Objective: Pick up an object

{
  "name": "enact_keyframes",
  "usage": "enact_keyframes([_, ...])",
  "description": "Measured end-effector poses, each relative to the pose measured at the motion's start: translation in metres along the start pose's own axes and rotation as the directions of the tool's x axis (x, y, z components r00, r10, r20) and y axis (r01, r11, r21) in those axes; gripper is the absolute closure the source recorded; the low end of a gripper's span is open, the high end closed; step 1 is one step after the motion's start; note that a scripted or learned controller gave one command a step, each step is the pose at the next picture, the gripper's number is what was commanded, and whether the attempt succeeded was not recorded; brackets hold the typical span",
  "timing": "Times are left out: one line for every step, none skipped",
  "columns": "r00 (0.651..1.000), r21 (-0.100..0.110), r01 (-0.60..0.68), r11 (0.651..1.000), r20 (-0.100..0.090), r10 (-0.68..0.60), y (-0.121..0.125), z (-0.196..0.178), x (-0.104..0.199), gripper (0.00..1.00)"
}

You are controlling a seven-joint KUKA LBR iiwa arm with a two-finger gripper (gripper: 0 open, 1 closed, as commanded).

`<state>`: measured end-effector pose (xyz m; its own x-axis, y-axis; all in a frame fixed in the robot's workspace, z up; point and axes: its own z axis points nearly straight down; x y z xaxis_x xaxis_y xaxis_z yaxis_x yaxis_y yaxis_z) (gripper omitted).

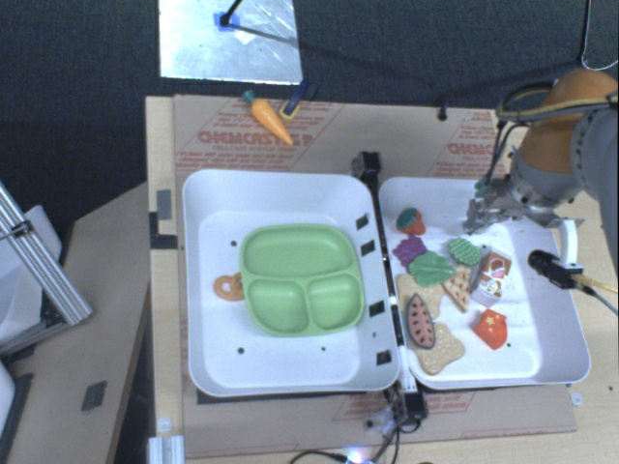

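Low over the right bin's [556,341] bare floor, the gripper [476,220] hangs near a green toy [467,251], though whether it is spread or clenched cannot be told.

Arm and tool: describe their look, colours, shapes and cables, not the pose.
The arm is a rounded grey casing with a smooth orange band above the wrist. Dark cables loop beside the band and run down toward the wrist. The tool is small, grey and metallic, narrower than the arm. No markings are legible.
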<state>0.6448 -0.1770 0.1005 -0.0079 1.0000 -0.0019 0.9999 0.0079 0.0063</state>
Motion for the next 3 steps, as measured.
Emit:
enact_keyframes([1.0, -0.002, -0.001, 1.0, 0.0, 0.001, 0.007, -0.058, 0.009, 1.0])
enact_keyframes([1.0, -0.004, -0.001, 1.0, 0.0, 0.001, 0.009, -0.124, 0.011, 1.0])
enact_keyframes([1.0, 0.002, -0.001, 1.0, -0.001, 0.001, 0.01, -0.125, 0.011, 1.0])
